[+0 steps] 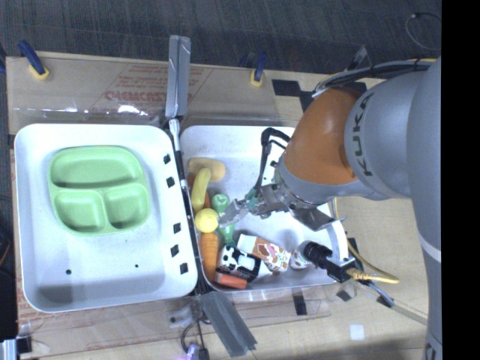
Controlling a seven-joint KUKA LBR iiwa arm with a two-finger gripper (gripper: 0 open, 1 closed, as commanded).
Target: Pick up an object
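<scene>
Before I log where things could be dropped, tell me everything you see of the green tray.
The green tray is pale green, looks like smooth plastic, with rounded corners. It has three hollows: one long one along the far side, two smaller ones nearer the camera. It lies flat in the left bin, toward its far end, with nothing in it. The gripper is over the other bin.

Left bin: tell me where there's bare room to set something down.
Left bin: bare white floor below the green tray, down to the near wall, and a strip right of it. Right bin is crowded: banana, carrot and packets lie under the gripper.
</scene>
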